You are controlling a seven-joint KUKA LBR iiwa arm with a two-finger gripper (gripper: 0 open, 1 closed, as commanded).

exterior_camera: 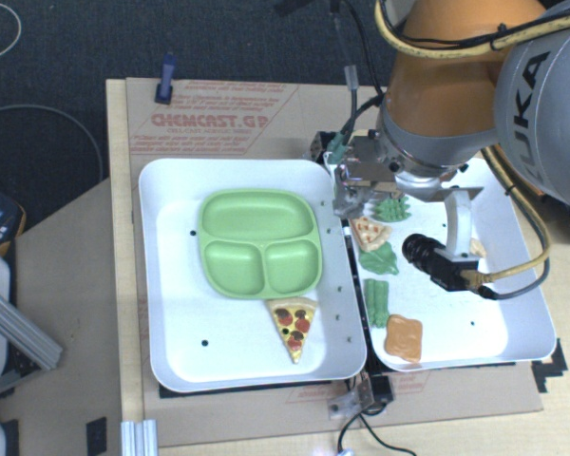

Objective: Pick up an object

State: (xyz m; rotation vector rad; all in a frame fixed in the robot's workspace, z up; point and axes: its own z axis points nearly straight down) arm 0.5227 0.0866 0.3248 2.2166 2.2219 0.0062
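My gripper [353, 200] hangs low over the far left corner of the right bin [513, 345], close to the wall between the two bins. Just below it lies a small pizza slice [369, 231]. A dark green leafy piece [395, 208] sits to its right and a lighter green leaf [378, 258] lies nearer the front. Further forward are a green pod [376, 302] and an orange-brown nugget [405, 337]. I see nothing between the fingers.
The left bin [171, 283] holds a green divided plate [261, 243] and a second pizza slice [294, 327] at its front. A tan piece [476, 247] peeks out at the right bin's middle. The big arm body covers the right bin's far side.
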